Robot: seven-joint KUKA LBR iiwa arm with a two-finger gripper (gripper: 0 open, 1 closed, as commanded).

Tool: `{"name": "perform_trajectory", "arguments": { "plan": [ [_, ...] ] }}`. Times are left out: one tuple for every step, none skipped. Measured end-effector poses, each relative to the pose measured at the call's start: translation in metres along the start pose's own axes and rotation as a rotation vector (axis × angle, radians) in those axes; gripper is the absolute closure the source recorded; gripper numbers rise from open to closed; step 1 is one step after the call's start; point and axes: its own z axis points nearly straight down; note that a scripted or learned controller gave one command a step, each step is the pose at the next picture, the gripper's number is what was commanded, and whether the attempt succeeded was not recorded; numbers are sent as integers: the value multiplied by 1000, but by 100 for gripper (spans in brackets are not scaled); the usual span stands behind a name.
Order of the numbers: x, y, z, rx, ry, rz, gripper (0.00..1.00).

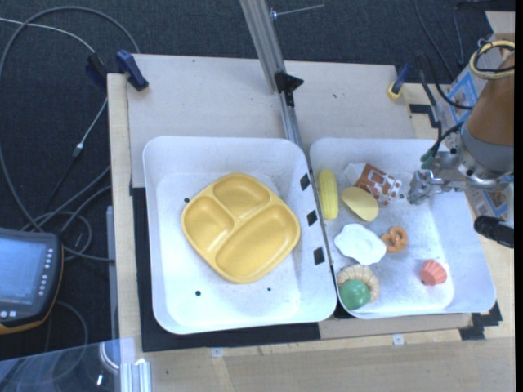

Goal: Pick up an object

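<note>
Toys lie scattered in the right bin (470,256), and the gripper (419,188) hangs low over its far side; how its jaws stand I cannot tell from this slant. Just beside them, toward the other bin, sits a brown-and-white packet (377,182), the likeliest pick. It is probably light, flat and a bit slippery, so pinching across its short sides should hold best.
</note>
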Motion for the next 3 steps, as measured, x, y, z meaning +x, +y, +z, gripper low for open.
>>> {"name": "perform_trajectory", "arguments": {
  "plan": [
    [-7,4,-47,1,0,1,100],
    [-8,-3,-97,0,0,1,100],
    [46,12,-83,9,5,-5,100]
  ]
}}
